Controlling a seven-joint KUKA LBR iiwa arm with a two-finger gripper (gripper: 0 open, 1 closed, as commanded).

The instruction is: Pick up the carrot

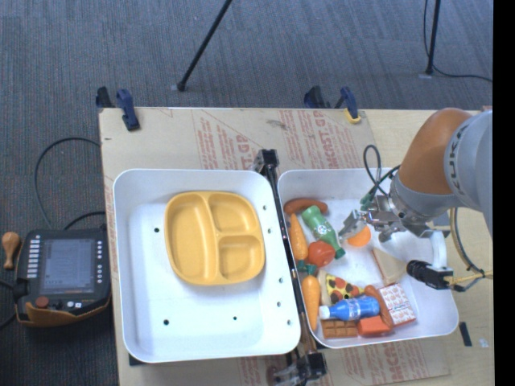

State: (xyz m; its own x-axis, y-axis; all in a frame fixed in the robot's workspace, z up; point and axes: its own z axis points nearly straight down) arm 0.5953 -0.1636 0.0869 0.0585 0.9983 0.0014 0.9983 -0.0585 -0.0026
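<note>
- Gripper (364, 225): over the right bin (444, 316), clamped on an orange piece (kind unclear).
- Carrot (311, 299): against the bin's left wall; approach from above, along its length.

Carrot (311, 298): orange, tapered, green-tipped at its upper end, lying lengthwise along the right bin's (447, 316) left wall, just below the tomato (319, 253), beside the pizza slice (341, 285).
</note>
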